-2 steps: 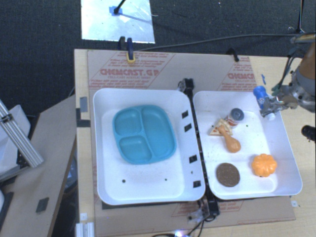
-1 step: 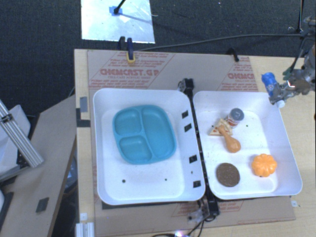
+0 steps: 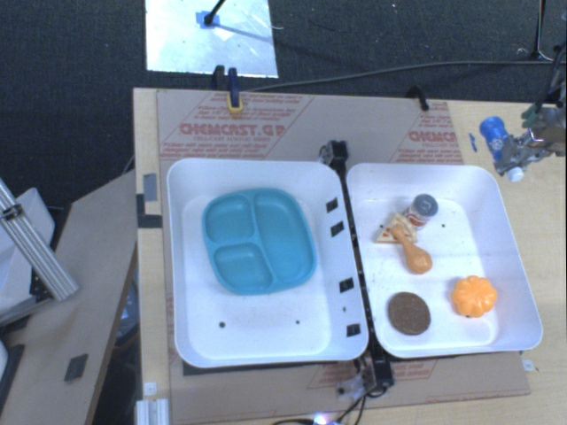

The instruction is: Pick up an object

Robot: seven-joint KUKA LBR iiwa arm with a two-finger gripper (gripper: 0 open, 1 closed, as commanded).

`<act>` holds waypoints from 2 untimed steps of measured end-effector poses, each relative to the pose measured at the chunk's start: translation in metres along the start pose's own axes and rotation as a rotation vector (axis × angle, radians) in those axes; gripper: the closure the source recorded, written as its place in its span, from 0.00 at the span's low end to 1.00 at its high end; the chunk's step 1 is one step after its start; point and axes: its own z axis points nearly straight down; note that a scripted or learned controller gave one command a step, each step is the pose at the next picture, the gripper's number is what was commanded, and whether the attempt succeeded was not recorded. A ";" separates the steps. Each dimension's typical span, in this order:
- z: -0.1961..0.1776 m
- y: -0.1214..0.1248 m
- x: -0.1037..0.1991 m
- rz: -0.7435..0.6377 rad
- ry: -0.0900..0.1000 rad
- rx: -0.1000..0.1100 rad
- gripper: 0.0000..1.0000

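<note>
Two shallow white bins are pictured side by side on a bench, joined at a black seam (image 3: 354,264). Nearest the camera, just right of the seam in the right-hand bin (image 3: 514,237), a flat round brown disc (image 3: 409,313) is seen, with a small orange pumpkin-shaped toy (image 3: 474,297) set further right of it, the two apart. Further back, a tan drumstick-shaped piece (image 3: 413,251) is laid at a slant, its upper end touching a pale wedge-shaped piece (image 3: 387,233) and a small upright can with a grey lid (image 3: 423,209); all three are clustered near the seam. Left of the seam, a light blue plastic plate with three compartments (image 3: 259,240) is placed in the middle of the left-hand bin (image 3: 190,193). Well to the right of the seam and beyond the right-hand bin's far corner, the metal gripper (image 3: 518,158) is held over the bare bench, apart from every object; whether it is released or clenched cannot be told. Behind the bins, a brown protective sheet printed in red (image 3: 266,118) is clipped by a blue and yellow clamp (image 3: 233,91).
</note>
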 end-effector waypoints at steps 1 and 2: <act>0.005 0.010 0.061 -0.002 0.002 0.004 1.00; 0.024 0.015 0.113 -0.002 0.003 0.005 1.00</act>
